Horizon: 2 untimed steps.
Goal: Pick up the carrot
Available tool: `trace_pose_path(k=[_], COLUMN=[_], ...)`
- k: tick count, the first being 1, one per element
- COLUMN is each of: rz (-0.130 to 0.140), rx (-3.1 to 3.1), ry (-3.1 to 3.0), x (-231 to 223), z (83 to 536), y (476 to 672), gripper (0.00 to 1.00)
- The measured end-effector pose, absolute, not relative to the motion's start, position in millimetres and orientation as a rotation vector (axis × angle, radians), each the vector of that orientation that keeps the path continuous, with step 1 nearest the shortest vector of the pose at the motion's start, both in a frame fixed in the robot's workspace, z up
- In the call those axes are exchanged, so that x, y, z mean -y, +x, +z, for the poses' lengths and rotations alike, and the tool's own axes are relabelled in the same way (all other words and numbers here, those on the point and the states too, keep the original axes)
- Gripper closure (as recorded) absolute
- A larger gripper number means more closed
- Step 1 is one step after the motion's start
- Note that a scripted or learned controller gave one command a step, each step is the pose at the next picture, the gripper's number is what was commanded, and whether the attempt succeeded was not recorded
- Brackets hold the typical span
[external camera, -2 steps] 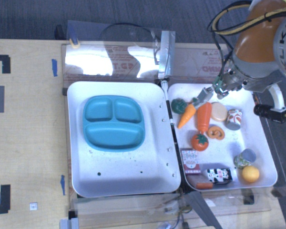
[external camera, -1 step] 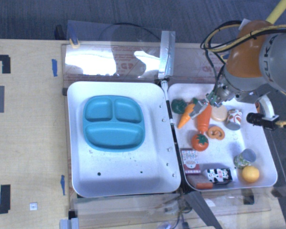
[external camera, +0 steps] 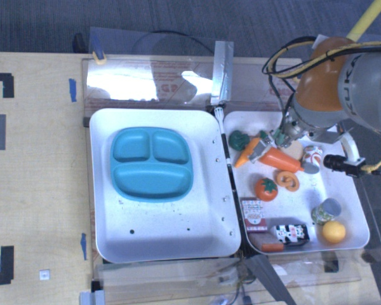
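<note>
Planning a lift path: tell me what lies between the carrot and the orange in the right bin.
In the camera view, a round carrot slice lies just below the carrot, and a grey can sits right above the orange. White bin floor fills the rest.

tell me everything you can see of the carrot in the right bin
The carrot is a smooth orange cone that looks like toy plastic, lying flat in the upper part of the right bin, tapered end pointing toward the left bin. The end effector hangs just above its narrow end; contact cannot be judged. An orange slice lies just below it, and a second, slimmer carrot with a green top sits to its left.
</note>
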<state>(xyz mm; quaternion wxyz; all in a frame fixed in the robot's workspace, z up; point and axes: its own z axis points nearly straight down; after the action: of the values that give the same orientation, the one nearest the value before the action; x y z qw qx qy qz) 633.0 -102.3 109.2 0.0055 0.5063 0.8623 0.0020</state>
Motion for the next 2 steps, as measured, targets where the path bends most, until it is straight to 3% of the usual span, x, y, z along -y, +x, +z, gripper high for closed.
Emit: trace_pose_path(k=[1,2], rz=[-0.010,-0.022], rx=[-2.862,-2.843], ry=[1.321,1.314], x=[101.8,108.8], z=[86.2,98.7], y=[658.9,661.5], gripper=[0.00,1.00])
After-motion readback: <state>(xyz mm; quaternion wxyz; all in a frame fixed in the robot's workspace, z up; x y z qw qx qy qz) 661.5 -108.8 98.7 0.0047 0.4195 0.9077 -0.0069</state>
